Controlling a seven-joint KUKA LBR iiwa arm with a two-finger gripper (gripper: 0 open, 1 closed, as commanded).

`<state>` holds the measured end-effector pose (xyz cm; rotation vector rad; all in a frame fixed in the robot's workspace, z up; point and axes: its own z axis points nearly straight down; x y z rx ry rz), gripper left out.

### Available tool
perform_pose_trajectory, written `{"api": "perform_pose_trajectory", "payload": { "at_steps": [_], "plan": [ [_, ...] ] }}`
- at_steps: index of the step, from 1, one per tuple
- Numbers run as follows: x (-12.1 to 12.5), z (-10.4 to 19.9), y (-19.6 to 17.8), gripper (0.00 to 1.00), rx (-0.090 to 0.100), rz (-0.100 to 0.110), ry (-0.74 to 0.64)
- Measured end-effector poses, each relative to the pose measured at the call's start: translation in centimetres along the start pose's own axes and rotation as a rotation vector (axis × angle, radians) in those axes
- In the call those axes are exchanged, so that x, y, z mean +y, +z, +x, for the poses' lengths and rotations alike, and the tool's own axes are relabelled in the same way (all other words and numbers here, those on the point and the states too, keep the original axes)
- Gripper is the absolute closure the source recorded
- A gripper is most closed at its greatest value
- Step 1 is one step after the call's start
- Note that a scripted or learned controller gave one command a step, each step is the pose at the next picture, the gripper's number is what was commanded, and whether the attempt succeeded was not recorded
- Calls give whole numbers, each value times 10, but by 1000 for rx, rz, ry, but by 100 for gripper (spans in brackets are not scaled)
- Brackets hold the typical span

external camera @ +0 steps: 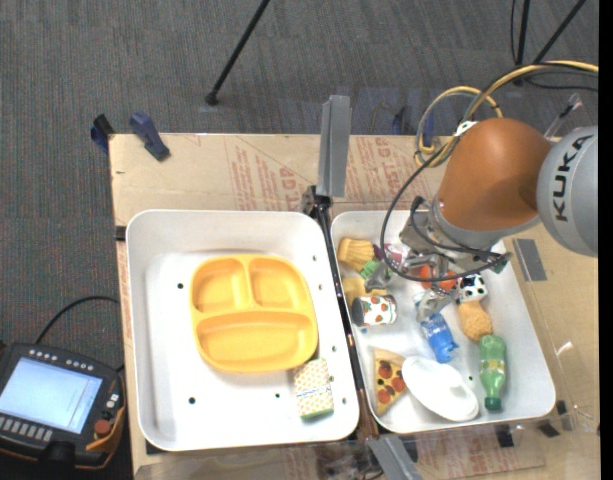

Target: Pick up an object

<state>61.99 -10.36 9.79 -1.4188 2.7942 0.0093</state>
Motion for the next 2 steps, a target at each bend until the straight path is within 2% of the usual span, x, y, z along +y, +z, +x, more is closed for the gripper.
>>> {"api": "perform_pose_trajectory", "payload": {
  "at_steps": [1,2],
  "plan": [
    [-13,-24,10,0,4,2,102],
    [2,32,10,0,6,-1,-228]
  ]
}}
